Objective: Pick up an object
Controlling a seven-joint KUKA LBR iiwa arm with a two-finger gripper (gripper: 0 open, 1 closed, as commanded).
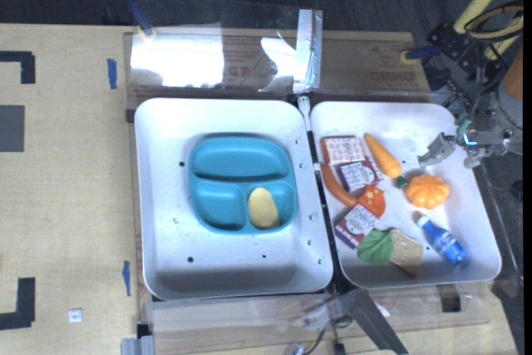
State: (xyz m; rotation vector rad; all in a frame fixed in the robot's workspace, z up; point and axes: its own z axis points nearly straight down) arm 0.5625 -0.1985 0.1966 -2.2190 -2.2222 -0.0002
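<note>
Toast slice (406, 253) lies nearest, right bin (486, 258).
Tool (453, 147) hovers above that bin's far right edge, near pumpkin (428, 190); grip state: cannot tell. Nothing lifted; pick not yet made.

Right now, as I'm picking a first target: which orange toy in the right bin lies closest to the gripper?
The pumpkin, round and ribbed, just below the gripper. The carrot is long, tapered and lies farther left.
</note>
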